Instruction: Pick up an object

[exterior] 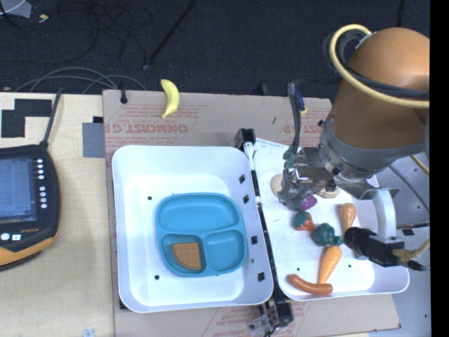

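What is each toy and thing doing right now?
Pincer: low over the right bin, by the purple toy.
Purple toy: lying in the right bin.
Carrot: lying flat.
Blue plate: in the left bin, waffle inside.
Banana: lying outside the bins.

I operate in a robotics laboratory test cell. My surface (pixel 77 128) is a plywood bench carrying two shallow white bins (pixel 133 181) mounted side by side on a cardboard sheet (pixel 210 114). A teach pendant (pixel 24 202) with a screen and keypad rests at the left edge. Loose cables (pixel 77 69) run across dark carpet behind the bench. The bins contain plastic toy food (pixel 326 262) and a blue divided plate (pixel 202 232), typical of grasping trials.
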Tool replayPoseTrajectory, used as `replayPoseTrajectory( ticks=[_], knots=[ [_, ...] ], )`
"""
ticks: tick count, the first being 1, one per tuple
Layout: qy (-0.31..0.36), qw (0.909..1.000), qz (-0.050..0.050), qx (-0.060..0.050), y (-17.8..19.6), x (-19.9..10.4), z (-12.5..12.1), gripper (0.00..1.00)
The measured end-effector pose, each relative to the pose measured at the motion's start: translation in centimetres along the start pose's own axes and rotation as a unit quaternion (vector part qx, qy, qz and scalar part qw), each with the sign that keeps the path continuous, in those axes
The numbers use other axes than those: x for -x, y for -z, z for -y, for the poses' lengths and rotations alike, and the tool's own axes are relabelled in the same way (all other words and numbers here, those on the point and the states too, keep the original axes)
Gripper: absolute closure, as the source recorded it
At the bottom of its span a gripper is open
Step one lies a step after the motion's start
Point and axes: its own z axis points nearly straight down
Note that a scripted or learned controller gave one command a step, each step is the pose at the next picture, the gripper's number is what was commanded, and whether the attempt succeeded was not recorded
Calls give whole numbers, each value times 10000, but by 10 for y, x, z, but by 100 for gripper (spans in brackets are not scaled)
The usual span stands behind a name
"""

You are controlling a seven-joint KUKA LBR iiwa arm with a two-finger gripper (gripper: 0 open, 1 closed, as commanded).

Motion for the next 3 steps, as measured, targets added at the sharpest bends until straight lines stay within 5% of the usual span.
replayPoseTrajectory(
  ticks=[1,2,3],
  knots=[
    [-1,10000,-2,18,65,-56,4,100],
    [-78,10000,25,-40,9,26,5,100],
    [-17,10000,7,-3,39,-21,4,100]
  ],
)
